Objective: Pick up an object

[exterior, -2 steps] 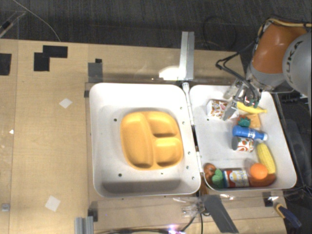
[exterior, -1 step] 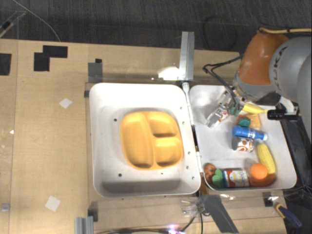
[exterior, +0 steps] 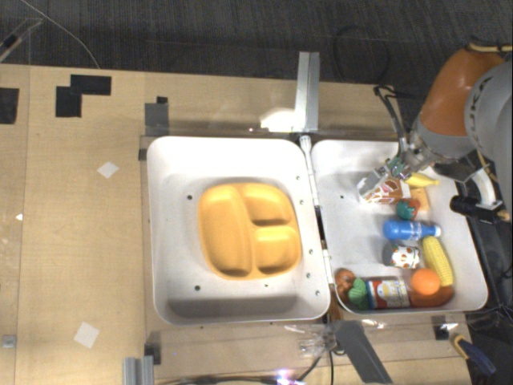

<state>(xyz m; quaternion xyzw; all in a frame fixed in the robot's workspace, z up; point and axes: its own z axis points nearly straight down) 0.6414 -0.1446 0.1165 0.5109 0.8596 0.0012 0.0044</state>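
Wood surface [exterior: 72, 239], 2 white bins. Hand [exterior: 398, 167] sits over the right bin [exterior: 345, 215], at a crinkly snack packet [exterior: 381, 188]; can't tell its state. You should centre on the packet before lifting, clear of the banana [exterior: 422, 181].

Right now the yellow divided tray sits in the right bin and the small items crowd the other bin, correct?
Not quite. The camera view shows the yellow divided tray in the left bin; the small items, such as the blue bottle, crowd the right bin.

Two white bins [exterior: 160, 215], one yellow tray [exterior: 248, 229], one blue bottle [exterior: 410, 230], one corn cob [exterior: 438, 261].
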